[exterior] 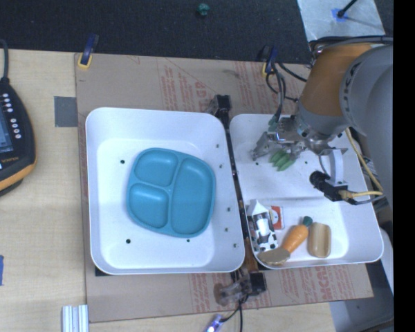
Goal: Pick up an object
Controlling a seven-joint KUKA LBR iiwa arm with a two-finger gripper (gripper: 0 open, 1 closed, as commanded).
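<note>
The robot's metal two-finger gripper [271,144] hangs low over the far part of the right white bin [356,254]. Its tips point toward the left side of the bin. A small green toy with long thin parts, like a bunch of beans [283,160], sits right by the tips and touches them, but it cannot be told whether the gripper is gripping it or has let go. Above the gripper is the grey arm with its wide orange band [326,75], coming in from the right. In the near part of the same bin lie an orange toy carrot with a green top [296,236], a tan block like a piece of bread [319,240] just beside the carrot, and a small white, red and black packet [264,225] close to the bin's left wall. The left white bin [104,185] holds a blue plastic plate with three sections [171,191] in its middle. A black and orange handheld controller [3,140] rests on the wooden bench [28,254], well apart from both bins.
</note>
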